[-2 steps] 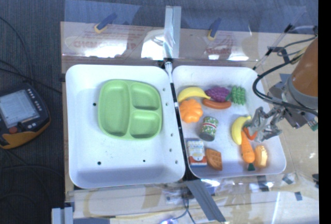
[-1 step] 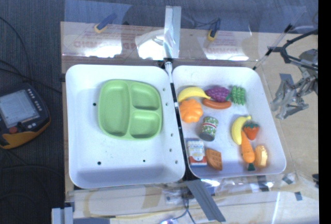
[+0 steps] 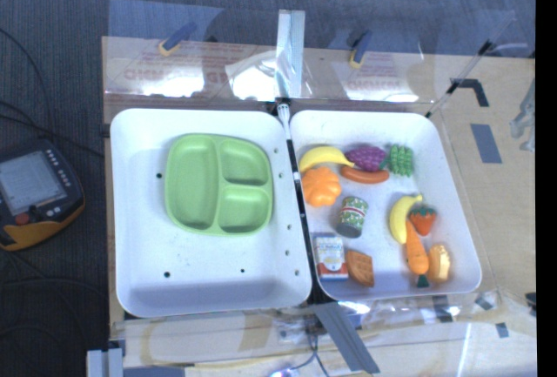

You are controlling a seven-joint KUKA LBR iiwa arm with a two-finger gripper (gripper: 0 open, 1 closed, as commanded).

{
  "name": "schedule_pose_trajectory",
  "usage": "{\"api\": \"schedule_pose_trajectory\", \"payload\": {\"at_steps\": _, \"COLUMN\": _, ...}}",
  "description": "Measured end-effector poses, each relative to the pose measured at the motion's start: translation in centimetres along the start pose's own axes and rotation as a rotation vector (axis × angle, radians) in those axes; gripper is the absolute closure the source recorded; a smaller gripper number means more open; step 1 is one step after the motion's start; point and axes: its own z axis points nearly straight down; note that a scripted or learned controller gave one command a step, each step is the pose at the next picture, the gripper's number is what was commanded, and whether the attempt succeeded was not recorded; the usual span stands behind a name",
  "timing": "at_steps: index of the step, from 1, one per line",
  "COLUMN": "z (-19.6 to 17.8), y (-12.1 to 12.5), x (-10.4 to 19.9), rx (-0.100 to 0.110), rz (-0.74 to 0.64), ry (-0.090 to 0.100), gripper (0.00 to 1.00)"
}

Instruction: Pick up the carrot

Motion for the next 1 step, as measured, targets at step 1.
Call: {"api": "schedule_pose_trajectory", "payload": {"at_steps": 1, "z": 13.12, "y": 0.41, "x": 0.43, "rx": -0.015, "rz": -0.091, "ry": 0.011, "gripper": 1.00}}
